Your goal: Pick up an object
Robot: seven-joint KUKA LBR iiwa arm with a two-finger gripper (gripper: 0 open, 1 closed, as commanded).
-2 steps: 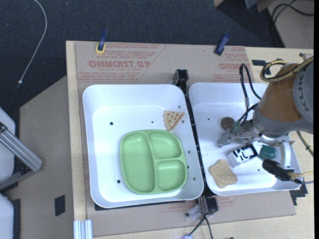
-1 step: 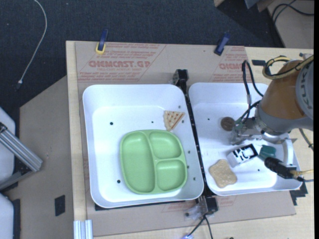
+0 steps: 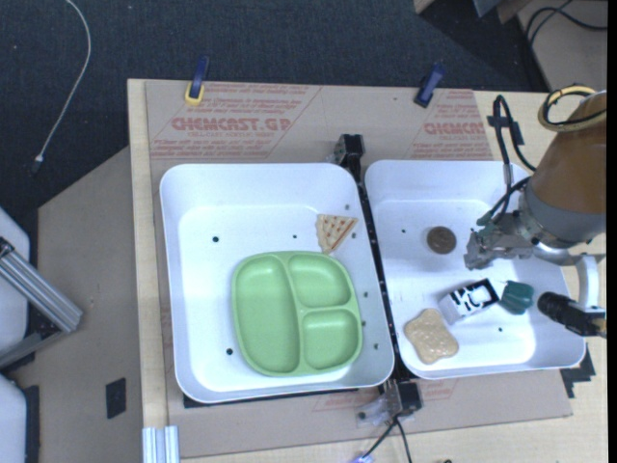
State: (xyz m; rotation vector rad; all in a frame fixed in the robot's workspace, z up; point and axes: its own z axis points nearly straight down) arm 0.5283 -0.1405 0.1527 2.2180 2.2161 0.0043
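My gripper (image 3: pixel 485 250) hangs over the right bin (image 3: pixel 415 186), close to its right side. A round brown disc (image 3: pixel 442 240) lies just left of it. Below the gripper lie a small white and black block (image 3: pixel 469 299) and a teal piece (image 3: pixel 517 296) side by side. A tan toast-shaped piece (image 3: pixel 431 337) rests near the bin's front edge. Nothing shows in the gripper's hold.
The left bin (image 3: pixel 198 210) bears a green divided plate (image 3: pixel 296 312) and a tan waffle-patterned wedge (image 3: pixel 335 230) near its back right corner. The orange and grey arm (image 3: pixel 574 177) covers the right bin's right rim. Clamps (image 3: pixel 349 149) sit between the bins.
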